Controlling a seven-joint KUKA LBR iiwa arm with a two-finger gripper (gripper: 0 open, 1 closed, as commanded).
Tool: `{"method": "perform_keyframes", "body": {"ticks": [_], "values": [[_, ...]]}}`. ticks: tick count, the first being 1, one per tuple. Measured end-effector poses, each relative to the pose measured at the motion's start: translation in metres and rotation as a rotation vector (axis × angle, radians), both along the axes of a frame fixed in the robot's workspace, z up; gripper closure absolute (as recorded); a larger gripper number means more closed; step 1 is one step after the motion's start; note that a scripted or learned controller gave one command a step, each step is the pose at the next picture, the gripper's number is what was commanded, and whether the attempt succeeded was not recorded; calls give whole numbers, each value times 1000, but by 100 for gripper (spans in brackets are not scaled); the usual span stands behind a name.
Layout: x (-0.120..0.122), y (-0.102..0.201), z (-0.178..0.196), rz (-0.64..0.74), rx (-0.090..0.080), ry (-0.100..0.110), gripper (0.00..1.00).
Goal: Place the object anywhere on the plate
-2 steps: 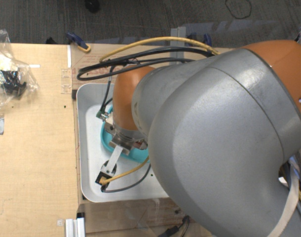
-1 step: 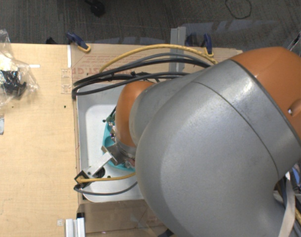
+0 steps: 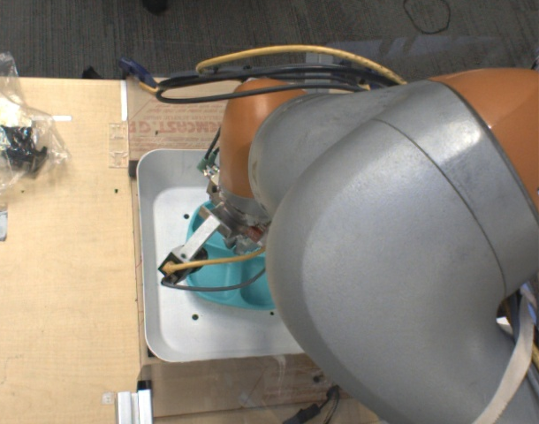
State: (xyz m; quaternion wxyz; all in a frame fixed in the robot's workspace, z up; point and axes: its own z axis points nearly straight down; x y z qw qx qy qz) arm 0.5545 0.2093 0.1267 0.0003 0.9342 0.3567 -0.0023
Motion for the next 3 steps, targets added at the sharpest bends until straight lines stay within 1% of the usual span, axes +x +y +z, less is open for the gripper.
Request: {"method": "perform_keyframes", "body": {"ticks": [1,2,3], "values": [[-39,19,-35,-197,3,0,100],[43,-14,-35,-443,16,27,100],[-54,19,-35,-518,-1,-2,100]]}}
